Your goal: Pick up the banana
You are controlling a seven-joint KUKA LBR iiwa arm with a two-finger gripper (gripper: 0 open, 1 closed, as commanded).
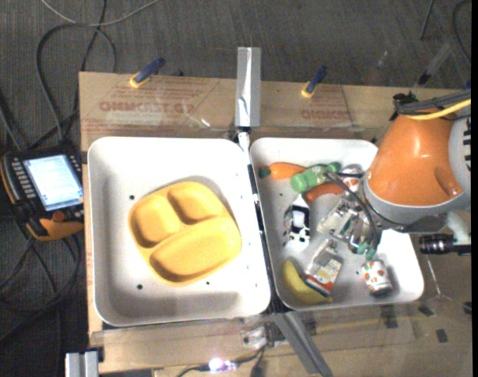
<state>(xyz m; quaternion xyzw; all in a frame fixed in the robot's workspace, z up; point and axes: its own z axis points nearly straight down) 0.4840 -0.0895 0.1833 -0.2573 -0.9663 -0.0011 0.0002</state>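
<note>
From the camera view above the worktop [93, 100], two shallow white bins sit side by side. The left bin [105, 210] holds a yellow divided tray [185, 232] with three compartments, lying near the bin's middle. The right bin [404, 277] is crowded. The banana [295, 285] lies by the bin's near edge, towards its near-left corner, with one end partly covered by a small carton [324, 269] resting against it. At the bin's far-left corner lie an orange carrot-like piece [282, 171] and a green bottle [310, 179], touching each other. A small white can with red spots [376, 277] stands near the near-right corner.

The arm [416, 171] reaches in over the right bin's right side, its orange band large in view. The end effector [351, 228] hangs over the middle of the right bin, among the clutter and just beyond the carton; whether it is released or clenched cannot be told, and the banana lies apart from it, nearer the bin's near edge.
</note>
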